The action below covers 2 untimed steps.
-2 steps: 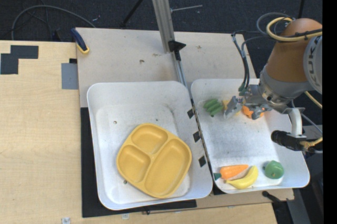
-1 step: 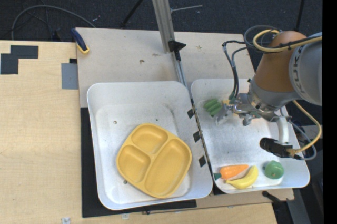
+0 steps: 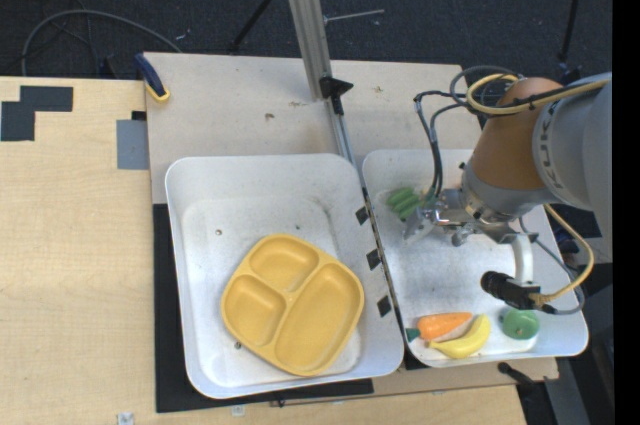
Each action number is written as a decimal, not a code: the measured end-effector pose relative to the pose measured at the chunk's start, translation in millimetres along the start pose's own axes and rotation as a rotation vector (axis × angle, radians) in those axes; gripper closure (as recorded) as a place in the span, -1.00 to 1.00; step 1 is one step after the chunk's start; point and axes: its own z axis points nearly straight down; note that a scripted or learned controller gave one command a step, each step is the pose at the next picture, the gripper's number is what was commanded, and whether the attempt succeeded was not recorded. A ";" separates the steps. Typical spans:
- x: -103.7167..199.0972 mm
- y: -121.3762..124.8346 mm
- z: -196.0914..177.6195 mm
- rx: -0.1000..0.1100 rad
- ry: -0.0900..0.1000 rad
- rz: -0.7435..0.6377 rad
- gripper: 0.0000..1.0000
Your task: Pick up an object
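The tabletop (image 3: pixel 250 103) is carrying two white bins. The left bin (image 3: pixel 200 203) is holding a yellow divided plate (image 3: pixel 292 303), well apart from the gripper (image 3: pixel 425 221). The right bin (image 3: pixel 420 273) is taking the arm (image 3: pixel 530 153); whether its grip is released or clenched, I cannot tell. A green object (image 3: pixel 404 202) is lying just beside it. Nearer the front rim, with bare floor between, are lying a banana (image 3: pixel 462 341), carrot (image 3: pixel 443 324) and green cup (image 3: pixel 519 323).

the grey arm (image 3: pixel 575 138) comes in from the right and bends down over the right bin (image 3: pixel 400 313), its orange band (image 3: pixel 510 148) sitting above the wrist. dark cables loop around the band and trail past the wrist. the gripper (image 3: pixel 432 218) hangs low over the bin's upper left part, close to the bin's left wall, pointing toward that wall. its metal wrist parts lie just right of it, above the bin floor.
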 end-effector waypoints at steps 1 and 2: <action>-1.0 -1.8 -6.8 0.006 0.001 0.006 1.00; 7.6 3.7 -60.7 0.000 0.001 -0.002 1.00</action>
